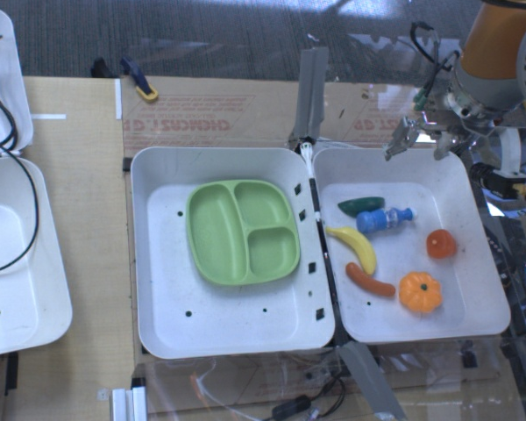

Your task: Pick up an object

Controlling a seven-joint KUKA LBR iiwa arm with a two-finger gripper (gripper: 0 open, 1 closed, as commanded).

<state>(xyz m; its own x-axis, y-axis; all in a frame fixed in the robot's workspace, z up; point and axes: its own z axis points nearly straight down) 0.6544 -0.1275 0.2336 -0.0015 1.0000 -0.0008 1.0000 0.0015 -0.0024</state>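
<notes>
Orange-banded arm (500, 33) is cropped; hand (421, 139) spreads wide, holding nothing.

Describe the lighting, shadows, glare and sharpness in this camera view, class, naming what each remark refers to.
In the camera view, light is even and soft: the green plate casts only a faint shadow in the left bin. Brighter patches cross the dark floor along the top. The banana and pumpkin look sharp; the gripper at upper right is slightly soft. Bin edges bow a little.
</notes>
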